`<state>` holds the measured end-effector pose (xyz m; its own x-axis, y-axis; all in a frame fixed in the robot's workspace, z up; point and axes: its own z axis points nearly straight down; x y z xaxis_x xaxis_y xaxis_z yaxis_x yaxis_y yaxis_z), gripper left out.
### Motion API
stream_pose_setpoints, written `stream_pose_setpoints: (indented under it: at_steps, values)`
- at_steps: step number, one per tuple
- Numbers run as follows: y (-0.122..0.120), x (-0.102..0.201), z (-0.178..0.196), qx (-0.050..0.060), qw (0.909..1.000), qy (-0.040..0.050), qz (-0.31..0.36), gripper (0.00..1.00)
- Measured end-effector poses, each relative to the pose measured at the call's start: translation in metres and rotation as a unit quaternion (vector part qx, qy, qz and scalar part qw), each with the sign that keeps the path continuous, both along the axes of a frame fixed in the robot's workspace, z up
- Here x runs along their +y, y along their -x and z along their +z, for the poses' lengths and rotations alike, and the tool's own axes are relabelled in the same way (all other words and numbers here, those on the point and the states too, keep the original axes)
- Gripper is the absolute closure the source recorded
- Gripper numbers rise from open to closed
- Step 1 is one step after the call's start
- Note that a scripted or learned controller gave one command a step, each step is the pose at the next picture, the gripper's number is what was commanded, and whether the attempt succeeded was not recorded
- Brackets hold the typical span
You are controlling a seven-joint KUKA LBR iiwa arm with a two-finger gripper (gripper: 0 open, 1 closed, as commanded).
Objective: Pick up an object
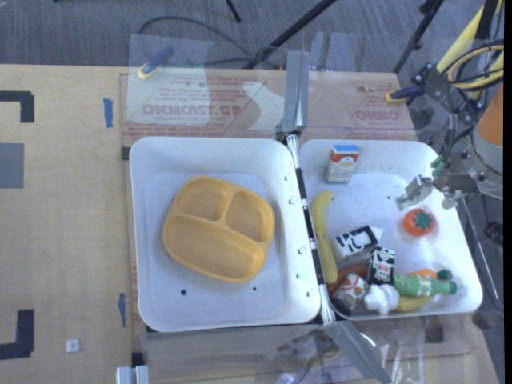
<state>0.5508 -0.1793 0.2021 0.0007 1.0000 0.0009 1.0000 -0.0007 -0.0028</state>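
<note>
Arm (490,146): grey body, rounded orange band at the wrist.
Gripper (430,192): pale grey metal, two short fingers, small green fitting on its mount.
Cabling: yellow and black leads looped above the arm.

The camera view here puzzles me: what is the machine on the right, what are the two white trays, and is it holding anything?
One fixed camera looks down at a slant on a bench. The white trays are two shallow bins. The left bin holds a yellow divided plate. The right bin holds toy food: a banana, a tomato, a small carton, a green bottle. The machine is a robot arm; its gripper hangs above the tomato, with nothing between its fingers.
</note>
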Motion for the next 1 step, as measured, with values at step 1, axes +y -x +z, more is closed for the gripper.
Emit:
stream_pose_setpoints:
  at_steps: [1]
  values:
    - [-0.0044,-0.029,-0.1058,0.002,0.9989,-0.007,-0.047,0.0]
